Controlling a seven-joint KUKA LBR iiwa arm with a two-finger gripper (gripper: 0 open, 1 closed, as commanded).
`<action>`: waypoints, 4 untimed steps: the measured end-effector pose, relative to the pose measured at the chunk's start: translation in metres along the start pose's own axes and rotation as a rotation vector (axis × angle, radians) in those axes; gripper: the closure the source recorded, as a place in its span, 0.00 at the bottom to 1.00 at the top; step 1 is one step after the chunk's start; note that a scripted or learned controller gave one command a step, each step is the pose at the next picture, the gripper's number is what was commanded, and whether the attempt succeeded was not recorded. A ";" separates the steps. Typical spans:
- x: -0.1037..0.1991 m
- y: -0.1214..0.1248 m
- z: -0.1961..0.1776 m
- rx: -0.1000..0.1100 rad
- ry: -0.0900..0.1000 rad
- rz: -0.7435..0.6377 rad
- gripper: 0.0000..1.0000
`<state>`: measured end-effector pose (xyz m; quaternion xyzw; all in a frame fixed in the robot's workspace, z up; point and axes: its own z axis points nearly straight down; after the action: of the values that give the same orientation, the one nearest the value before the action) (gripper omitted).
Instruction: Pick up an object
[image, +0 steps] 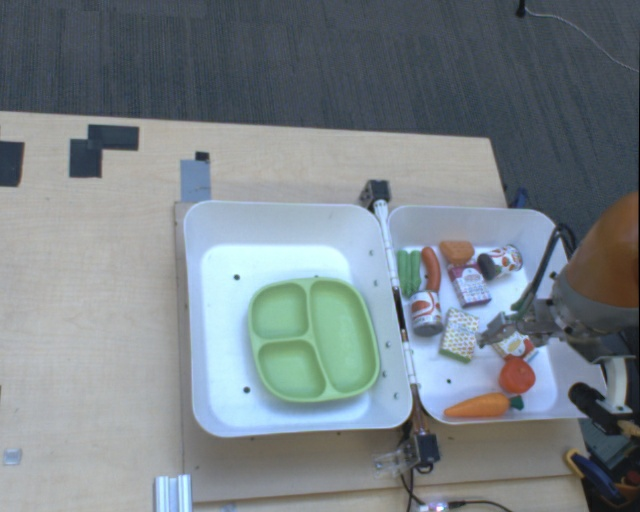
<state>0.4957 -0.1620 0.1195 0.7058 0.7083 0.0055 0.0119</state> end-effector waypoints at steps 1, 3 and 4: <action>0.001 0.002 -0.010 -0.004 0.000 -0.001 1.00; 0.039 -0.004 0.027 0.001 -0.004 0.005 0.00; 0.040 -0.001 0.015 -0.006 -0.002 0.003 1.00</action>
<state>0.4955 -0.1222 0.1044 0.7068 0.7072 0.0072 0.0149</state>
